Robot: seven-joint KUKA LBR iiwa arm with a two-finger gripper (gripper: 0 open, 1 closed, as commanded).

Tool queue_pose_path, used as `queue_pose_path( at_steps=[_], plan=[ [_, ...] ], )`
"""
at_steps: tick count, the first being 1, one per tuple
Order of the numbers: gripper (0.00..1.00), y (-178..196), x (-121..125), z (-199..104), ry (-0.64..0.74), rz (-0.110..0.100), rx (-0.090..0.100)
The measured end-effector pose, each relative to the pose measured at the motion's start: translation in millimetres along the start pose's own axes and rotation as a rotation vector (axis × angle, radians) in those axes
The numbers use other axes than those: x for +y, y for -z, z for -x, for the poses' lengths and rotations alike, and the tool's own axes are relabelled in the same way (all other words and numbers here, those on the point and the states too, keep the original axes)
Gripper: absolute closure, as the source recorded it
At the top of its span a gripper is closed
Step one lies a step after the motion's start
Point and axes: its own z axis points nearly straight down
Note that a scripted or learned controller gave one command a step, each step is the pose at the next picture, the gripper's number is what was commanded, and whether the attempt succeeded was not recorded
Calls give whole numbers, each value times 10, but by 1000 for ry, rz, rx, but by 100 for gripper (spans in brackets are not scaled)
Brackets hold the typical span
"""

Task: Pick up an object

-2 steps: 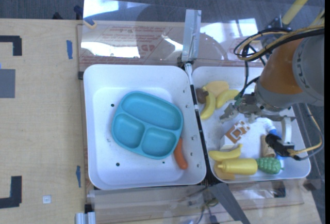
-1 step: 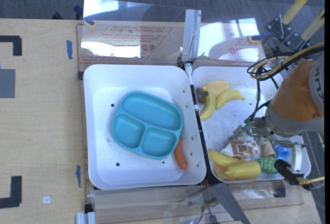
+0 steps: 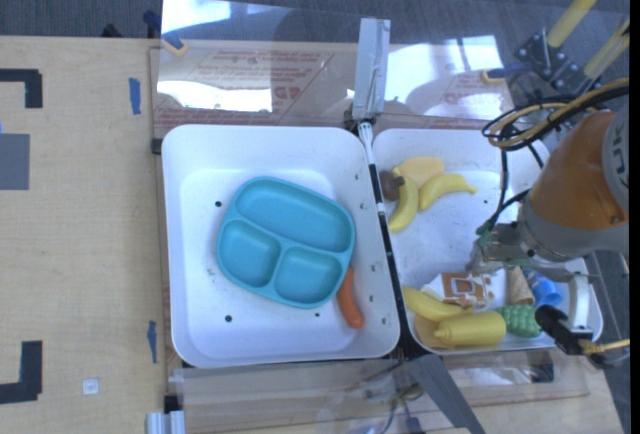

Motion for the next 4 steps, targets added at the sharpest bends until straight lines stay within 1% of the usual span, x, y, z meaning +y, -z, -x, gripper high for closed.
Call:
queue_pose_path(
  at_steps=[1, 2, 3, 4],
  plan=[
    [100, 874, -140, -487, 298, -10, 4],
    [0, 867, -144, -481, 297, -12, 4],
    [0, 209, -115, -214, 214, 16, 1],
    [0, 115, -33, -258, 176, 42, 9]
  ],
)
